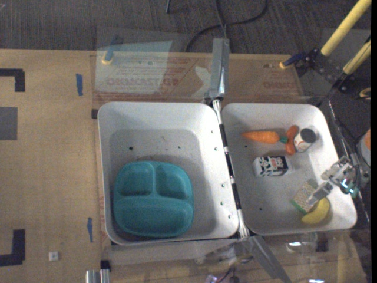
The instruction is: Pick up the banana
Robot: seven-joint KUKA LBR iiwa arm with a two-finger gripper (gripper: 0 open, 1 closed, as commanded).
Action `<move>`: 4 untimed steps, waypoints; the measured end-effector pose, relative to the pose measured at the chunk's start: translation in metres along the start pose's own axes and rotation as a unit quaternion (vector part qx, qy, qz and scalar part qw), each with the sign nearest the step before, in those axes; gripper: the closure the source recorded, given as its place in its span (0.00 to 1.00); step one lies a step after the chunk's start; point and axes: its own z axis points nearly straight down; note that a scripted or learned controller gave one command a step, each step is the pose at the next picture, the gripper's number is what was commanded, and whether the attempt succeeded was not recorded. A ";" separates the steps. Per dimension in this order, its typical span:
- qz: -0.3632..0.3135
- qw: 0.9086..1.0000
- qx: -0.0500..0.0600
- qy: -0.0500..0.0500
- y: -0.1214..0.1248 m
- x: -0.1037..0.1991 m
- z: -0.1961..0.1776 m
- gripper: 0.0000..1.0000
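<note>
Right bin [247,214]: 1 banana [317,213]

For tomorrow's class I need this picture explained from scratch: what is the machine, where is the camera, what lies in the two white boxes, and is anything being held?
One camera fixed above a bench looks down at a slant on two shallow white bins. The left bin holds a teal divided plate. The right bin holds a carrot, a small milk carton, a small cup-like container and, in its near right corner, a banana beside a small green and white packet. The machine is a robot arm reaching in from the right. Its gripper sits above the banana's corner. I see nothing between its fingers, so I would not say it holds anything.
</note>
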 end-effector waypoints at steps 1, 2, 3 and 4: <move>-0.010 1.000 -0.002 -0.002 0.004 -0.001 0.049 0.00; -0.017 1.000 -0.002 -0.003 0.005 -0.002 0.049 0.00; -0.016 1.000 -0.005 -0.008 0.007 -0.004 0.037 1.00; 0.175 0.985 -0.001 -0.003 0.061 -0.057 0.055 1.00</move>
